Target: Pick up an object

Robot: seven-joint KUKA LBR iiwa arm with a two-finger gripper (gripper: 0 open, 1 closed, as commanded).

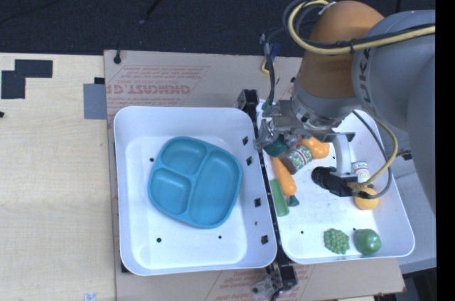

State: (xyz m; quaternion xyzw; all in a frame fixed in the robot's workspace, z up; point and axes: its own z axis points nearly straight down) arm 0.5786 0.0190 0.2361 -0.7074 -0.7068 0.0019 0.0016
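Clutter at the right bin's point(398, 239) left wall hid the gripper point(274, 139); whether it held anything could not be told. Beneath it lay a carrot point(284, 178) and a partly covered bottle point(300, 156).

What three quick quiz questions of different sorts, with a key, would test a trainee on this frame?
1. True or false: the blue three-compartment plastic plate lies in the left white bin.
2. Which item sits nearest the right white bin's front edge: (a) the orange plastic carrot, (b) the round green ball, (c) the small white bottle?
3. From which side of the view does the grey arm with the orange band reach in?

Key: 1 true; 2 b; 3 the right.
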